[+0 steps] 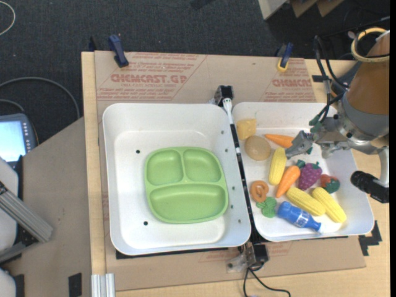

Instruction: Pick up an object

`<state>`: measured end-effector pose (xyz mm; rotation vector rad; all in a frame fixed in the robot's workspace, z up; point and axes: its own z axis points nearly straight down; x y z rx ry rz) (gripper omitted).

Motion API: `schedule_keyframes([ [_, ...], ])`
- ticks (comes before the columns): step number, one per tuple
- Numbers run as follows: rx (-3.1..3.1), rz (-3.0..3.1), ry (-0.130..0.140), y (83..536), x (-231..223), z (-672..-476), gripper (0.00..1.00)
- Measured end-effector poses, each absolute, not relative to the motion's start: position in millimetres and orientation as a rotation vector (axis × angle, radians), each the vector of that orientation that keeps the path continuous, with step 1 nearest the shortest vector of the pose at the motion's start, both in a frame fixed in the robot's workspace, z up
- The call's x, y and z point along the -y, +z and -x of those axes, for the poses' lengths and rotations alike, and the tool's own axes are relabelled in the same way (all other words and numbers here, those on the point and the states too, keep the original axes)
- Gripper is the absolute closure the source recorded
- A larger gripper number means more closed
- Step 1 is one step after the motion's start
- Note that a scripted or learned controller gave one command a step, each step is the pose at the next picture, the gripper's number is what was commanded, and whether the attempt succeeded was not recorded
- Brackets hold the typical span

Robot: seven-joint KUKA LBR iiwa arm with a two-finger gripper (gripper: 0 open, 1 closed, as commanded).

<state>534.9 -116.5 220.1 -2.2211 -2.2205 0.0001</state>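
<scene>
Two white bins on a cardboard-covered bench (185,73), seen from above at a slant. The left bin (117,166) carries a green three-compartment tray (185,184) near its centre. The right bin (359,218) carries a heap of toy food. Toward its far-left corner lie a pale yellow block (247,129) and, touching it on the near side, a tan round piece (257,148). An orange carrot (278,140) lies beside these, its right end meeting the gripper. In the middle of the bin stand a corn cob (278,164), a second carrot (287,179), purple grapes (309,175) and a small red piece (330,184), too small to identify. Along the near edge lie an orange ring (259,190), a green piece (268,207), a blue bottle (297,216), and two more yellow cobs (304,200) (329,204); these overlap, so their outlines are partly hidden.

The arm (371,85) enters from the right and is cut off by the frame edge. The gripper (303,144) hangs over the far half of the right bin, just right of the first carrot. Its fingers are grey against grey hardware and blurred; whether the jaws are apart or together cannot be told, and nothing is visibly held between them. Two clamps (117,49) (284,55) grip the bench's far edge.
</scene>
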Motion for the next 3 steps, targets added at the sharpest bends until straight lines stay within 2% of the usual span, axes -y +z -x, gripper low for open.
schedule_keyframes([
  [1,2.218,2.222,0.003,78.4,146.7,-547.6,0.0],
  [2,2.213,2.217,-0.012,86.0,223.8,-487.3,0.0],
  [3,2.226,2.208,-0.002,84.1,126.2,-487.2,0.0],
])
